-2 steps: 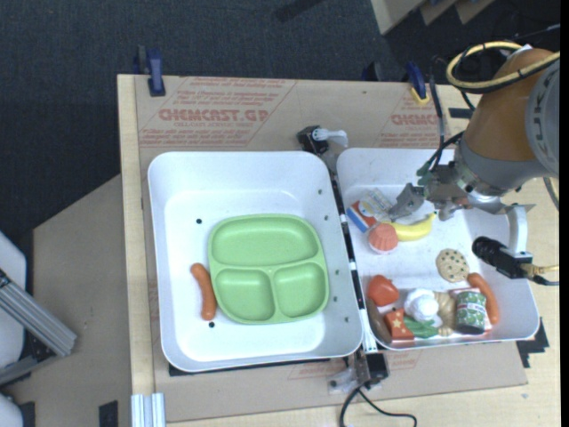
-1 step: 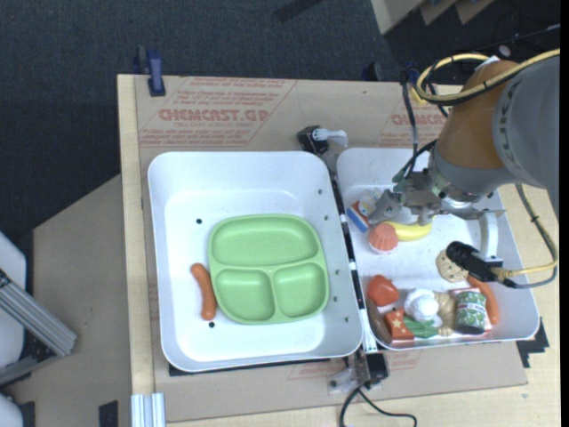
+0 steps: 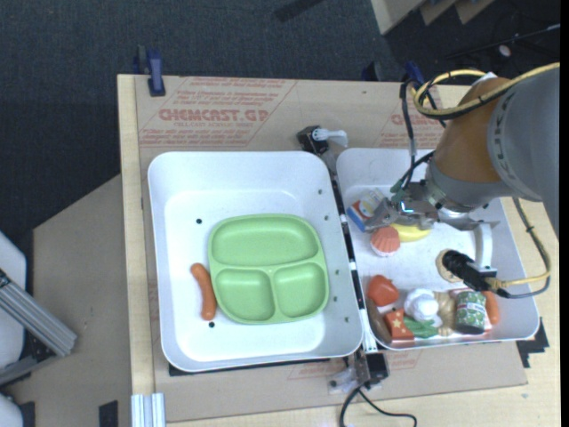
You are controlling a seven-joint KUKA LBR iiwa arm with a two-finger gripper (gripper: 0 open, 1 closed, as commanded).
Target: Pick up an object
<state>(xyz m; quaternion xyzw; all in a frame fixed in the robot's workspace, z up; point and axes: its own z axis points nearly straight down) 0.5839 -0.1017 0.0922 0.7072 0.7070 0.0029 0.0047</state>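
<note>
two shallow white plastic bins sit side by side on a tan board bench (image 3: 258,105) printed with red lettering. the left bin (image 3: 178,185) is the larger-looking one and holds a pale green plastic tray with three compartments (image 3: 267,267) near its middle; an orange-red toy sausage (image 3: 205,290) lies on the bin floor just left of the tray, apart from it. the grey arm with its orange band (image 3: 498,140) reaches in over the right bin (image 3: 516,247), and its two-finger gripper (image 3: 396,210) hangs low over that bin's upper left part. whether the jaws are open or closed cannot be told. just below the gripper lie a yellow banana-shaped toy (image 3: 412,232) and a round peach-coloured ridged toy (image 3: 384,240), close together. further down sits a red tomato-like toy (image 3: 381,290). along the bin's lower edge crowd a white round toy (image 3: 421,306) and a green-labelled can (image 3: 471,310).
</note>
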